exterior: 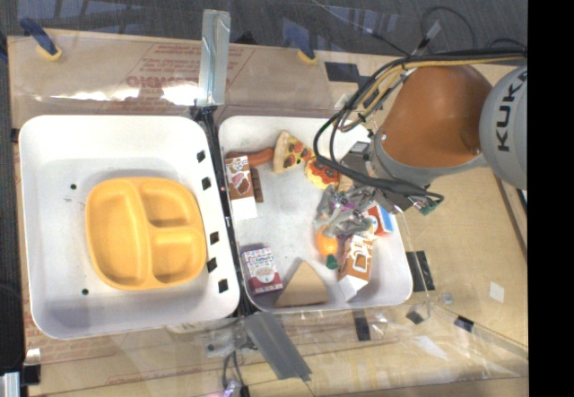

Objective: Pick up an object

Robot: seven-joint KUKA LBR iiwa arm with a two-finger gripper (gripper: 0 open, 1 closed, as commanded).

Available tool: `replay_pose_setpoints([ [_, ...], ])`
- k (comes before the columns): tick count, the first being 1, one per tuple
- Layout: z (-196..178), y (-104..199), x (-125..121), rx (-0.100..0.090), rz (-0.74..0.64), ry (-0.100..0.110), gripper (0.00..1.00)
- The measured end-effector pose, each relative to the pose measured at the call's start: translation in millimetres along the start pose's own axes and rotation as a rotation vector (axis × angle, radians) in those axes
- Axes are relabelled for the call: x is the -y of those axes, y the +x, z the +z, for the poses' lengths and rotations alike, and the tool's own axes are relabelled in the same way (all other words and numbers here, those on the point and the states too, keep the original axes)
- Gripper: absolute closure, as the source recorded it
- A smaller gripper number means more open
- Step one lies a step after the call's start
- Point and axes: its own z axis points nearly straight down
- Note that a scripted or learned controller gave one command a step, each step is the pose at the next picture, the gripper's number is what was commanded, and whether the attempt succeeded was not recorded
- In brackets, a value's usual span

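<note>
Gripper (345, 211) hangs low over the right bin (296, 198), at about 3 o'clock of that bin's floor, down among a pile of small toys. Finger state — cannot tell; the orange wrist band (430, 117) and cable bundle sit right above and the metal parts blur into the clutter. Nothing is visibly held, so no grasp claimed.

Likely target, as a judgement: the cluster directly beneath — an orange ball (326, 245) touching a white-and-orange carton (357, 256), both toward 4 o'clock in the bin. They crowd against the right wall, which probably explains the steep top-down approach.

Other candidates lie apart from the gripper: pizza slice toy (288, 151) at 12 o'clock, a brown snack pack (239, 177) at 10 o'clock by the divider, a purple box (261, 264) at 7 o'clock, a tan wedge (303, 286) at 6 o'clock just beside it.

Left bin (54, 144) holds a yellow divided tray (145, 231), centred, untouched — irrelevant to the pick.

Risk: tight packing means fingers could land on two items or wedge against the wall.
</note>
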Motion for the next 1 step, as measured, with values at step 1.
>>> replay_pose_setpoints([
  [1, 78.4, 0.6, -34.3, 0.002, -0.460, 0.000, 1.00],
])
